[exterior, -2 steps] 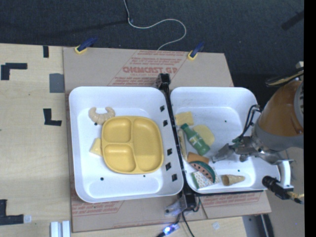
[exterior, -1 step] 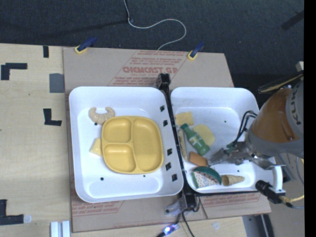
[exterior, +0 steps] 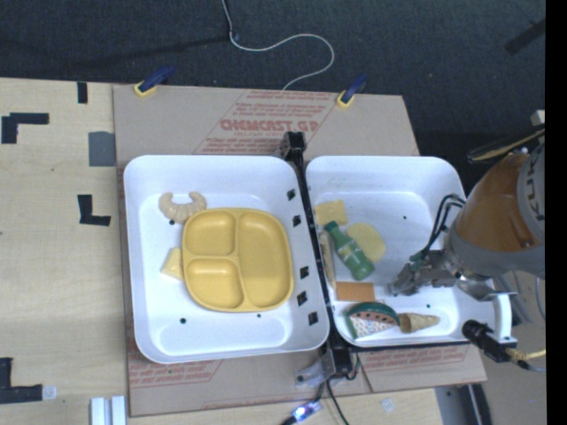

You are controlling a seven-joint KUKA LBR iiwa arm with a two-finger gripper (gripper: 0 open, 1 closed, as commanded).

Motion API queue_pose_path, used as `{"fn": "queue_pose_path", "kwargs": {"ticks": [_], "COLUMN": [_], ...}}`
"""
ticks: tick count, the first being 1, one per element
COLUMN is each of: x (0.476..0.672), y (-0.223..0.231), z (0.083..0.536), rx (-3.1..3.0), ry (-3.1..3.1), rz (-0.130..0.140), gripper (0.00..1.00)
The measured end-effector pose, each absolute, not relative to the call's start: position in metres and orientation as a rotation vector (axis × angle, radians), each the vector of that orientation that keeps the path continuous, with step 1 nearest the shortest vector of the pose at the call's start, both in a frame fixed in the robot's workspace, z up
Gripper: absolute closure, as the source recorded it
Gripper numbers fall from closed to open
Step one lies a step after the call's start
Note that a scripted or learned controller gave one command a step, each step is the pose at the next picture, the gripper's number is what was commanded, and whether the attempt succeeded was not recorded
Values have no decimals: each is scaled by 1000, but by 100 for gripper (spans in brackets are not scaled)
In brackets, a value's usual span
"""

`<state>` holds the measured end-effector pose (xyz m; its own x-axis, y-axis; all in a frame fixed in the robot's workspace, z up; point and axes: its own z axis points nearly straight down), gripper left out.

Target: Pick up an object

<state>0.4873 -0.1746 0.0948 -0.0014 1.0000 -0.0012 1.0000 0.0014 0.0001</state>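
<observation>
From my remote station I see the gripper (exterior: 413,277) low inside the right shallow white bin (exterior: 390,171), over bare floor; whether it is wide or narrow I cannot tell; nothing visible in it. Near it to the left: a green plastic bottle (exterior: 347,250) lying across pale yellow slices (exterior: 365,237); an orange block (exterior: 354,291); a watermelon wedge (exterior: 372,319); a cone-shaped piece (exterior: 420,322). The left bin (exterior: 142,237) carries a yellow divided plate (exterior: 237,258).

Cardboard sheet (exterior: 266,122) under both bins, white cable (exterior: 283,47) on dark floor (exterior: 89,25)
</observation>
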Motion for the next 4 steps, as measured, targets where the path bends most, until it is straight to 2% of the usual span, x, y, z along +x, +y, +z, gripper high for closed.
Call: {"fn": "queue_pose_path", "kwargs": {"ticks": [3,4], "x": [494,513], "y": [-184,-124], "z": [227,227], "rx": [2217,2215], "ry": [2222,2232], "rz": [2,1], "gripper": [100,100]}}
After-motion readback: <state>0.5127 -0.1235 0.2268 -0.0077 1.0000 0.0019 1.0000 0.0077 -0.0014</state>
